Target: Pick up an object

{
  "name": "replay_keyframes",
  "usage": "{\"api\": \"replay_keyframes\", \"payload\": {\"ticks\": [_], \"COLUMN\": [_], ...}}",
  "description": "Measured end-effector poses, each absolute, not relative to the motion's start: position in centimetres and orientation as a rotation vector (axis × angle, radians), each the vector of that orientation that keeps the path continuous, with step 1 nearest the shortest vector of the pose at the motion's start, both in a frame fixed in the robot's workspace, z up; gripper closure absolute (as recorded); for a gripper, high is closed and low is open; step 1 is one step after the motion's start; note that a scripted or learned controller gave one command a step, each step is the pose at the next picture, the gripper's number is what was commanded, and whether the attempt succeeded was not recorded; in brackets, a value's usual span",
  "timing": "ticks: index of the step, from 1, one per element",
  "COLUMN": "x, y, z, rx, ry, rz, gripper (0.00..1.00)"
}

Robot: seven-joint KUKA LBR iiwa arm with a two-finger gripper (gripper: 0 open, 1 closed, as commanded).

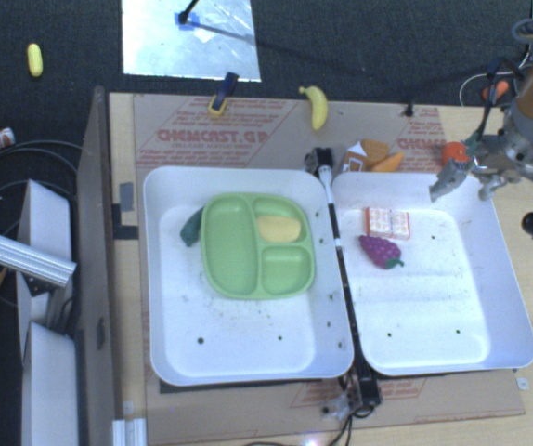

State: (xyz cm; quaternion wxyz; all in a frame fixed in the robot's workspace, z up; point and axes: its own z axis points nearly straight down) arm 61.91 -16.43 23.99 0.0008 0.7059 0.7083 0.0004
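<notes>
Brown cardboard [248, 128] printed "CHEMCAST GP", gripper [461, 180] above right bin [508, 333]

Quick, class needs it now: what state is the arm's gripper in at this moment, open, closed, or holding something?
Two-finger gripper: open, holding nothing, at the far right corner of the shallow white right-hand bin.

A: What sits in the left white bin [169, 342]?
B: A green divided plastic tray [248, 268] with a pale yellow piece [279, 228] in its far right compartment.

A: And the right white bin [452, 342]?
B: A purple grape-bunch toy [379, 250] just near of a red-and-white packet [387, 222]. The two-finger gripper [466, 180] hangs at the far right corner, fingers apart, holding nothing.
</notes>
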Motion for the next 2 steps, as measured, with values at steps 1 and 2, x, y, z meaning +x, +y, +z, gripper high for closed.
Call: {"api": "replay_keyframes", "payload": {"ticks": [1, 2], "x": [64.0, 61.0], "y": [-12.6, -10.2], "z": [14.9, 8.1], "rx": [2.214, 2.219], "ry": [2.232, 2.231], "rz": [0.0, -0.003], "gripper": [0.0, 0.0]}}
